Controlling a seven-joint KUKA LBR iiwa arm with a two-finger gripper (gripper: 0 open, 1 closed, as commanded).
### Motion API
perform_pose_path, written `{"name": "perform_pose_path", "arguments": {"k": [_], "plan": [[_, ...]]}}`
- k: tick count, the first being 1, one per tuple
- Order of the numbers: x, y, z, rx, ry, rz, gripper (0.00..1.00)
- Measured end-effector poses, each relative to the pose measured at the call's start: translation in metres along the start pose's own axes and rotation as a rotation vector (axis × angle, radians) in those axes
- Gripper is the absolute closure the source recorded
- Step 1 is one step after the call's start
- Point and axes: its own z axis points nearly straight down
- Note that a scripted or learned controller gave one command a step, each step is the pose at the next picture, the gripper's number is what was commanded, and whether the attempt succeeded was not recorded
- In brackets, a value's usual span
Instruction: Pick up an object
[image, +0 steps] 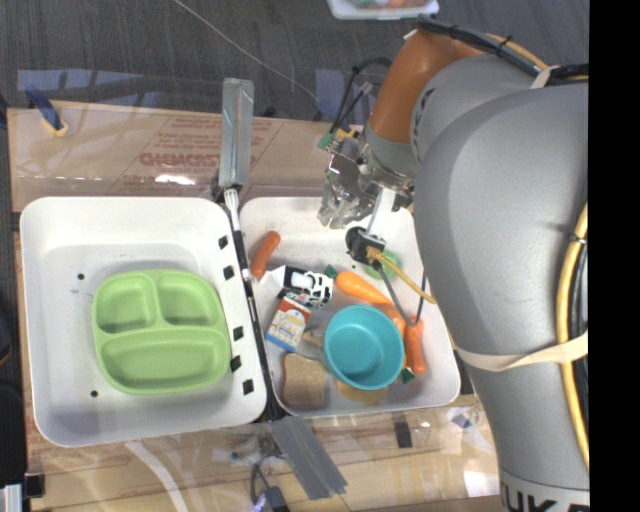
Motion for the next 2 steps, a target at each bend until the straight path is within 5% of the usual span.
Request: {"name": "perform_pose_path", "arguments": {"k": [1, 2], "plan": [[0.023, -0.019, 0.007, 0.007, -0.002, 0.110, 1.00], [-0.042, -0.044, 0.068, -0.001, 0.001, 0.363, 1.00]]}}
